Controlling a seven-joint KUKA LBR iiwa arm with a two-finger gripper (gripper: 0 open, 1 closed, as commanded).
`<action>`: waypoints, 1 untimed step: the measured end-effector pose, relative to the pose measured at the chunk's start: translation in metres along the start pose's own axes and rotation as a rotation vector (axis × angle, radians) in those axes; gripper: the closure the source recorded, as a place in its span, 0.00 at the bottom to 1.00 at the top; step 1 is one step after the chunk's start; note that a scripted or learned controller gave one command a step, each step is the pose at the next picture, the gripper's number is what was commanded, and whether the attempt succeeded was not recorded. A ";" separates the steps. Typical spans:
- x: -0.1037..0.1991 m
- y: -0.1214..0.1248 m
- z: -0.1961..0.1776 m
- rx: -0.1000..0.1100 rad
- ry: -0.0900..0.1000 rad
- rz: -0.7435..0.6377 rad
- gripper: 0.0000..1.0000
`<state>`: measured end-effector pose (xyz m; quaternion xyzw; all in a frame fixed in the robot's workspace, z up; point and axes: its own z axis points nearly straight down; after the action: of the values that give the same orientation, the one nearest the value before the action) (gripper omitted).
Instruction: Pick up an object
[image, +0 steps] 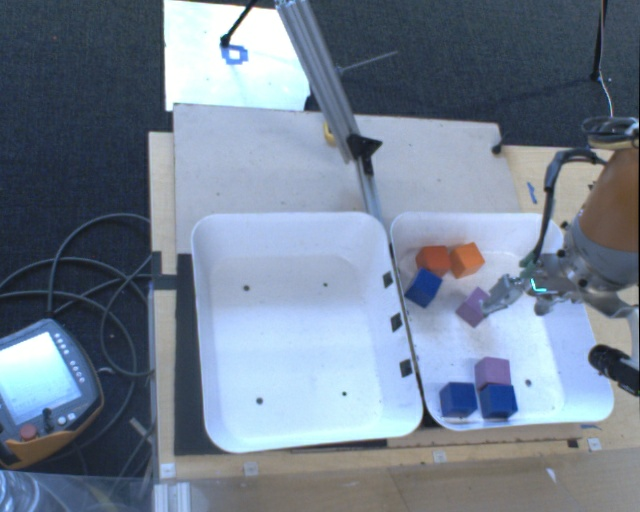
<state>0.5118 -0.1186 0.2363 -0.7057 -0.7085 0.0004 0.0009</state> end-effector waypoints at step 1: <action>0.000 0.001 -0.002 -0.004 -0.001 0.001 0.00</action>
<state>0.5126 -0.1188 0.2379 -0.7061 -0.7081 -0.0008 -0.0007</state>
